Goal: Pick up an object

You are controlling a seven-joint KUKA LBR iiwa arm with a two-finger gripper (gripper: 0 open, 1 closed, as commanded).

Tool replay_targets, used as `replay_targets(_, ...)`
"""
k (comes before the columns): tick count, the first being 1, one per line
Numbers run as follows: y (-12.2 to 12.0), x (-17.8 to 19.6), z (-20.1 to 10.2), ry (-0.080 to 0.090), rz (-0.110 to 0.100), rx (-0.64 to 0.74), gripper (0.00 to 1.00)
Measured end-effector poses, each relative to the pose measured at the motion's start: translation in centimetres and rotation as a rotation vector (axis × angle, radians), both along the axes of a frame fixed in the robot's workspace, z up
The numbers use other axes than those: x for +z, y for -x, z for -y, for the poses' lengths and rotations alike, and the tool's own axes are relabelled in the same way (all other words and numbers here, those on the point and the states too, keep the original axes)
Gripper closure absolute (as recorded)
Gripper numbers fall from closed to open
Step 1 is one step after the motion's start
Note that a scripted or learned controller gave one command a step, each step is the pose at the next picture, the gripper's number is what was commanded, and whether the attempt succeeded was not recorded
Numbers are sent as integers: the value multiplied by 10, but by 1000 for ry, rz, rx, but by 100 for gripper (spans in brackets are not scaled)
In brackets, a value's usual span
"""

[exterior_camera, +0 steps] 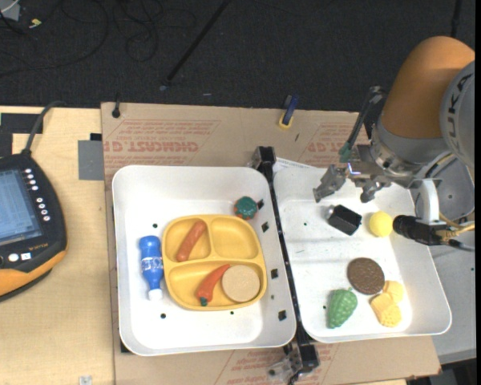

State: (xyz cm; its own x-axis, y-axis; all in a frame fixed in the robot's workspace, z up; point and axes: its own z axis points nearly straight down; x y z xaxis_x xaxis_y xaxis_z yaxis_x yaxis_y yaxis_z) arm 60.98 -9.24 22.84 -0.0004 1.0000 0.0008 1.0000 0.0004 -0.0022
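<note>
While the gripper (pixel 351 185) hangs over the far part of the right bin (pixel 441 315), its fingers look spread apart w/ nothing between them, so no hold on anything yet. The nearest candidate for the pick is the small black block (pixel 344 219), lying on the bin floor just below the gripper in the camera view, i.e. a bit toward the bin's near edge and roughly under the gap btwn the fingers. Its long axis runs at a slant, from upper left to lower right in the view. The yellow ball (pixel 380 224) sits just beside the block on its right, close enough to crowd a finger on that side.

Further off, by the bin's near edge: a brown round cookie (pixel 365 275), a green bumpy piece (pixel 342 308) and a yellow piece (pixel 387 305), all well apart from the gripper.

Judgement: the coming move is a short drop toward the block, w/ fingers closing across its narrow width rather than along the slant.
</note>
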Motion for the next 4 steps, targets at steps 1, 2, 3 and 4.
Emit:
replay_targets(1,0,10,1,-1,0,0,100)
replay_targets(2,65,115,-25,-1,5,1,100)
replay_targets(3,94,319,20,5,19,-4,100)
replay_targets(4,136,250,-11,-1,-6,1,100)
